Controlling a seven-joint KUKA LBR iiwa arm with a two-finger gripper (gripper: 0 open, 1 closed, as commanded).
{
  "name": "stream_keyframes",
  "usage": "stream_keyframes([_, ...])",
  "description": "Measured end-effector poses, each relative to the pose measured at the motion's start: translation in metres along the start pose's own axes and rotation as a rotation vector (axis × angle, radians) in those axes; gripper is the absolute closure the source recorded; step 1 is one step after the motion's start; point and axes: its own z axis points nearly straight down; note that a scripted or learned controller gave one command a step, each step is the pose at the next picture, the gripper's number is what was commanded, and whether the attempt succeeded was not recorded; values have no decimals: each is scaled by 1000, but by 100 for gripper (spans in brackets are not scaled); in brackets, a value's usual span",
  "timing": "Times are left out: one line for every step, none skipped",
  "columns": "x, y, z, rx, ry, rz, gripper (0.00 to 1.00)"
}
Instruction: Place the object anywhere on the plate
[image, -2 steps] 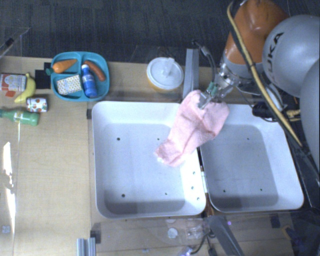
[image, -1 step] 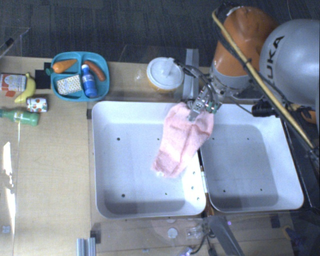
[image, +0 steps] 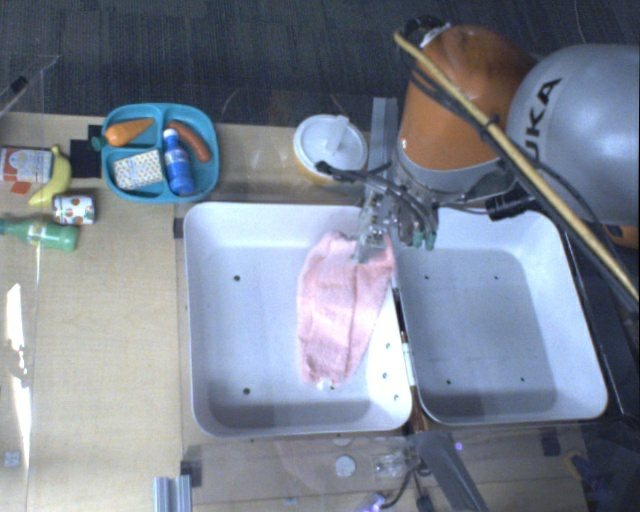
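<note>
Gripper (image: 372, 238) sitting over top right corner of left bin (image: 215, 300), fingers pinching top edge of pink cloth (image: 340, 310). Cloth hanging down from fingers, lower part lying on left bin floor, close to wall between bins. Right bin (image: 500, 330) sitting beside it. Blue plate (image: 205, 130) with toy food resting on bench, far left, well apart from cloth.

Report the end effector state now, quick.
End effector: over the upper right corner of the pink cloth in the left bin; open, shut or gripping cannot be told from this view.
</note>
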Motion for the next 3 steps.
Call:
stream_keyframes([39,37,-2,0,1,-132,100])
stream_keyframes([72,73,12,0,1,-134,100])
stream_keyframes([72,73,12,0,1,-133,0])
